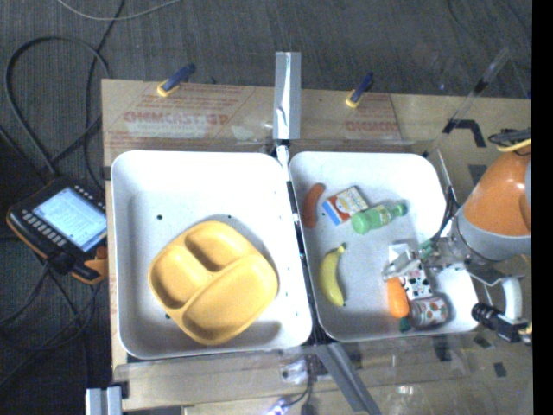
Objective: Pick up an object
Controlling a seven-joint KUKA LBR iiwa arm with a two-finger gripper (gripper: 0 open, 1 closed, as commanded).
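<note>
You see grey arm with orange band (505, 199) reaching into right white bin (367, 164). Gripper (413, 266) sits low at bin's right side, just above small orange fruit-shaped object (397, 299) and dark can (429, 311). Jaw state: you cannot tell. Yellow plastic banana (332, 275), green bottle (377, 217), red-white carton (346, 203) lie nearby. Yellow divided plate (214, 280) fills left white bin (138, 197).

Right bin (432, 173): banana (333, 275) lengthwise at its left; green bottle (378, 217) tilted near top; can (429, 311) bottom right.
</note>
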